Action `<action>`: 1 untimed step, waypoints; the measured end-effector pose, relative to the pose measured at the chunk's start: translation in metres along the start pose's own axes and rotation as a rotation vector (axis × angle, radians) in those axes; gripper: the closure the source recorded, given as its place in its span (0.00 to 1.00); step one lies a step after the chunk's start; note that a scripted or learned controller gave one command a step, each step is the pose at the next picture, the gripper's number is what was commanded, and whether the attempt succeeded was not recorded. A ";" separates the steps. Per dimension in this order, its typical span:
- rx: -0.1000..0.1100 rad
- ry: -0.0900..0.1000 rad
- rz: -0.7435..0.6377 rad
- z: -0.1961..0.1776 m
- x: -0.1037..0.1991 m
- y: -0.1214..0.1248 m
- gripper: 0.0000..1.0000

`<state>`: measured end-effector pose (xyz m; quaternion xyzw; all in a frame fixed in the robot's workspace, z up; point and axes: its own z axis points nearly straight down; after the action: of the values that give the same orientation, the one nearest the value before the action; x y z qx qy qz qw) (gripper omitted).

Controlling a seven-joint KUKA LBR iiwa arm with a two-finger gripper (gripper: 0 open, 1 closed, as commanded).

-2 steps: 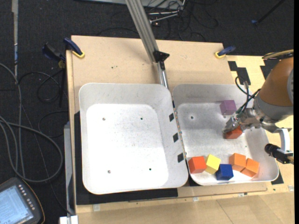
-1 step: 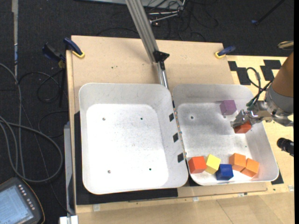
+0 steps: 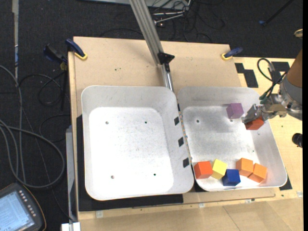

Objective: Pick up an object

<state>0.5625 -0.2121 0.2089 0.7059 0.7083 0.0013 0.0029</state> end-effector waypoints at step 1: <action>0.000 -0.001 0.001 -0.044 -0.005 0.004 1.00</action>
<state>0.5662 -0.2170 0.2528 0.7061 0.7081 0.0010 0.0032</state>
